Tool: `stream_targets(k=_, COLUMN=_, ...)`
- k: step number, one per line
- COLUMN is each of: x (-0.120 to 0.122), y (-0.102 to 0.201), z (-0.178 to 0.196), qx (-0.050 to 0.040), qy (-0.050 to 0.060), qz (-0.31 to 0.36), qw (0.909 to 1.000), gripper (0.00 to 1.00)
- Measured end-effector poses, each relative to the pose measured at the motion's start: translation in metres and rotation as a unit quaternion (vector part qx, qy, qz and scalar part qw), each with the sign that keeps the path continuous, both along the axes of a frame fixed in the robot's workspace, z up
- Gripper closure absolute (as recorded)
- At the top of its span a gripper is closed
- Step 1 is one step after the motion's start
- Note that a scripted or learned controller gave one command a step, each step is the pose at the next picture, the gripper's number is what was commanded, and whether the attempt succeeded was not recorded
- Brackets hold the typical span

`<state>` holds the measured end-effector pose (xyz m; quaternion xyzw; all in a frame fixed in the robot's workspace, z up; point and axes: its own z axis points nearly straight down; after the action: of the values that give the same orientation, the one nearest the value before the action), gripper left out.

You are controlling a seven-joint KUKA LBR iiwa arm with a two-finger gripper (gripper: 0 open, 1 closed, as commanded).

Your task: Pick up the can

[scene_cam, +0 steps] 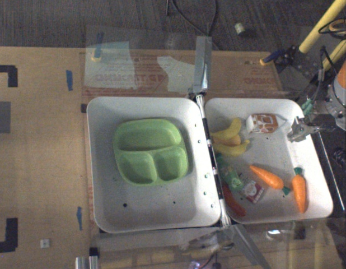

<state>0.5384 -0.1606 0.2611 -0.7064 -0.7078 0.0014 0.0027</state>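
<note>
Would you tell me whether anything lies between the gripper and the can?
Yes: one carrot lies across the straight line from the gripper to the can, close beside the can in the right bin.

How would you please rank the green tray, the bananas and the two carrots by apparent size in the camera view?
1. Green tray, by far the largest.
2. Bananas.
3. The two carrots, which look alike in size, so I won't rank them.

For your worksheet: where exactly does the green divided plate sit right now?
The green divided plate lies flat in the left white bin, toward its upper middle, across the centre divider from the bananas in the right bin.
</note>
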Motion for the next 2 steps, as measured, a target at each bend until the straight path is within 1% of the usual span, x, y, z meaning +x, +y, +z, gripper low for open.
stream_targets(k=1, x=-0.058, y=-0.002, z=0.035, qx=-0.0008, qy=0.000, qz=-0.132, qw=0.9912, gripper=1.00)
stream_targets(k=2, x=-0.058, y=-0.046, z=-0.003, qx=-0.0011, qy=0.001, qz=-0.305, qw=0.9522, gripper=1.00)
